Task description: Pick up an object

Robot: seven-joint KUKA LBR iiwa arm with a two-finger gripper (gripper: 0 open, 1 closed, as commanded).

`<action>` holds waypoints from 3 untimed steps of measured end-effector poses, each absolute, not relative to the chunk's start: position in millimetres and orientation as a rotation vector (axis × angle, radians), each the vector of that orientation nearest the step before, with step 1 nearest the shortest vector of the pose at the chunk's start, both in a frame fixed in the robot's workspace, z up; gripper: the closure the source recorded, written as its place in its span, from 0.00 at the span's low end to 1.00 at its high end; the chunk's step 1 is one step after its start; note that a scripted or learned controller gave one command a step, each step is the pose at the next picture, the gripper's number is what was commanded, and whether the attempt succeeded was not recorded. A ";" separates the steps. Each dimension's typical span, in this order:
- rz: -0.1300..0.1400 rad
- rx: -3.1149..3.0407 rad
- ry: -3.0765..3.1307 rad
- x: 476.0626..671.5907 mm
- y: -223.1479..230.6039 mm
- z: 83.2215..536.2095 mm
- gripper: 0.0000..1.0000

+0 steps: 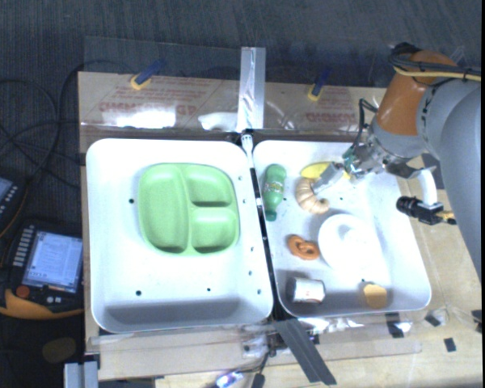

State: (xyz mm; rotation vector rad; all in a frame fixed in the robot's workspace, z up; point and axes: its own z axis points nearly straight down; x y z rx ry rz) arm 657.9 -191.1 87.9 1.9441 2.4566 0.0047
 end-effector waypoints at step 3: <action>-0.016 2.013 2.406 668.4 -118.7 90.9 1.00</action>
